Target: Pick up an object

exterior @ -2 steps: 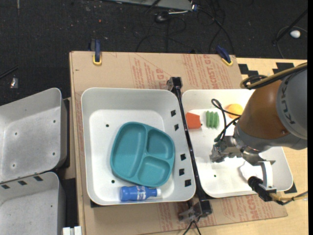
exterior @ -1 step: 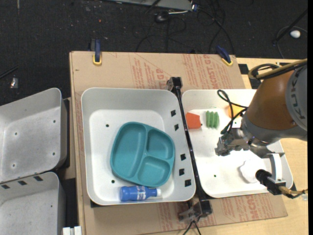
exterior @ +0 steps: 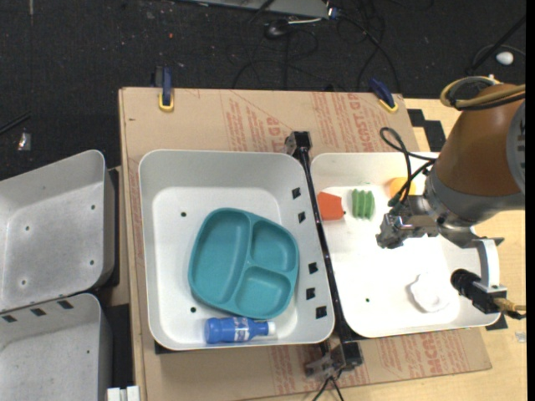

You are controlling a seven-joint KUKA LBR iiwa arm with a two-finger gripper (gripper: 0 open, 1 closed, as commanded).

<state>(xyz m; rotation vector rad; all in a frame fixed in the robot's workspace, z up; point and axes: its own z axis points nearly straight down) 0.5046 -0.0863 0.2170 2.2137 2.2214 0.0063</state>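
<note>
A divided plate [exterior: 244,262] and bottle [exterior: 237,330] lie in the left bin [exterior: 159,182].

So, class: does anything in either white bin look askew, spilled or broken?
Nothing looks spilled or broken. The blue plastic bottle lies on its side against the left bin's near wall, beside the teal divided plate.

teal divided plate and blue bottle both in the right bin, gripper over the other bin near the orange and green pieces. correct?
Wrong bin. The camera view shows the teal divided plate and the blue bottle in the left bin. The gripper is over the right bin, near the orange piece and green piece.
</note>
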